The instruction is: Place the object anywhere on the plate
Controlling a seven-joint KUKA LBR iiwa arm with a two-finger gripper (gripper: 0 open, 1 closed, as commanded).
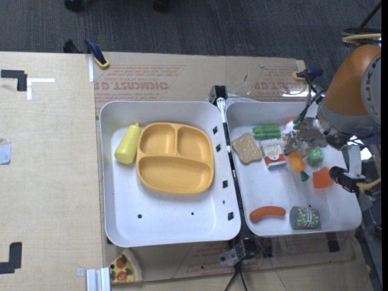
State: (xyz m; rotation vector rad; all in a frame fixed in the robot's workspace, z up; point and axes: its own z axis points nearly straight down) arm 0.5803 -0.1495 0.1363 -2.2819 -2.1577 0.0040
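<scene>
An orange-yellow plate [176,157] with three compartments lies in the left bin [167,223]. My gripper [296,140] hangs over the far right part of the right bin [273,190]. It is just above an orange carrot-like piece [296,162] and beside a small white and red carton [274,153]. A green round piece [315,156] sits just right of the gripper. I see nothing lifted clear of the bin floor.
A yellow bottle [127,143] lies left of the plate, touching its rim. The right bin also holds a toast slice [246,148], green beans [266,130], an orange-red block [322,178], a sausage [267,213] and a can [304,217].
</scene>
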